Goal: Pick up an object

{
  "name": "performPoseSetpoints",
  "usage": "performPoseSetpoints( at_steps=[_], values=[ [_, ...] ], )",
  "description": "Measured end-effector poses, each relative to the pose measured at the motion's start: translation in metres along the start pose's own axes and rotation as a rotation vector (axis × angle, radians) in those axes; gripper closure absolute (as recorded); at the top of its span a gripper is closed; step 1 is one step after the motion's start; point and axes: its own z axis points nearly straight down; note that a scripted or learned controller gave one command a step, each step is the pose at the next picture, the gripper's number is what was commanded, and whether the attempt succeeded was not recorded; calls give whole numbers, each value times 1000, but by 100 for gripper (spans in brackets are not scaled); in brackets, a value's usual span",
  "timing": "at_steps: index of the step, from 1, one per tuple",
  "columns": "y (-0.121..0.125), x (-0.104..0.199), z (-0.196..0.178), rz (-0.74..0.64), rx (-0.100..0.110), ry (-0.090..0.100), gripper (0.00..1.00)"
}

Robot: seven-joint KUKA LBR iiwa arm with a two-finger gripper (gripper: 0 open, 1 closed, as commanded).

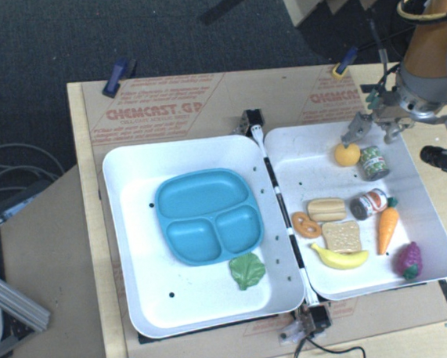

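Note:
My gripper [375,130] hangs over the far end of the right bin [307,146], with its fingers spread and nothing between them. Just below it lie a yellow-orange fruit [347,154] and a small green-labelled can [373,162]. Nearer the front of the same bin are a hot dog bun [325,208], a pretzel [305,224], a cracker [341,237], a banana [340,258], a red-and-white can [368,203], a carrot [386,229] and purple grapes [407,260].
The left bin [133,222] holds a blue divided plate [209,215] and a green lettuce leaf [248,270] by its front right corner. A black-hinged ridge [277,200] separates the bins. Cables lie off the bench at left.

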Motion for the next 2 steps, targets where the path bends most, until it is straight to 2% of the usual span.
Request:
performPoseSetpoints(
  at_steps=[1,2],
  values=[
    [0,21,61,0,6,3,0],
    [2,21,48,-1,1,0,100]
  ],
)
